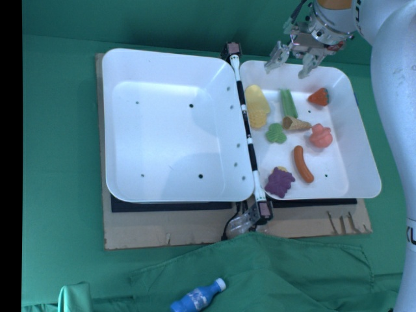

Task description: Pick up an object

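The right bin point(354, 168) holds several toy foods: a yellow corn cob point(257, 106), a green pod point(288, 103), a strawberry point(318, 97), an ice-cream cone point(296, 124), a green leafy piece point(275, 134), a red-pink figure point(320, 136), a sausage point(302, 164) and purple grapes point(279, 182). My gripper point(294, 61) hangs above the far edge of this bin, fingers spread open, with nothing between them. It sits up and behind the green pod and the strawberry.
The left bin point(130, 77) lies beside the right one, split from it by a black-and-white bar point(247, 135). Green cloth covers the bench front, with a blue bottle point(197, 296) lying on it. The grey arm point(393, 109) runs down the right side.
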Available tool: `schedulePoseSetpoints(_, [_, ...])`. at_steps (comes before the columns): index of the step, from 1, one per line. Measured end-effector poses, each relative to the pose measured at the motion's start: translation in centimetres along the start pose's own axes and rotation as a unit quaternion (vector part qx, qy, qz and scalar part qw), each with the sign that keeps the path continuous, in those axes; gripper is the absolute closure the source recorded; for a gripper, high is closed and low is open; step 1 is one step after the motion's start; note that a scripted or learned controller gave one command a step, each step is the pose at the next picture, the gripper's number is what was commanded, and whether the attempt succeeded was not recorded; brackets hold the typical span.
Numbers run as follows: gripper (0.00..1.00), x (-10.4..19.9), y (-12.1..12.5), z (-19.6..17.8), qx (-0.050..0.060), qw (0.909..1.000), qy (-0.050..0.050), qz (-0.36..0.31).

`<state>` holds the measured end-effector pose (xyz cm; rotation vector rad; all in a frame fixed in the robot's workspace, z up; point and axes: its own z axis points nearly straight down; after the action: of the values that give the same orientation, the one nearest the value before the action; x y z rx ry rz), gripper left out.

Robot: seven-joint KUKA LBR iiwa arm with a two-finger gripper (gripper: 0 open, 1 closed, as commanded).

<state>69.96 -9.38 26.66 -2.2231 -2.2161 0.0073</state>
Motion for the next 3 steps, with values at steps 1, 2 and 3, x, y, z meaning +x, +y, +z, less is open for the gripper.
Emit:
schedulePoseSetpoints(1, [0.00, -6.2, -3.4, 7.8, 0.000, 1.0000, 0.000, 0.003])
schedulePoseSetpoints(2, [0.00, -6.7, -8.2, 8.1, -0.012, 0.9999, -0.002, 0.001])
schedulePoseSetpoints(3, [0.00, -4.2, -10.1, 8.1, -0.013, 0.9999, -0.003, 0.000])
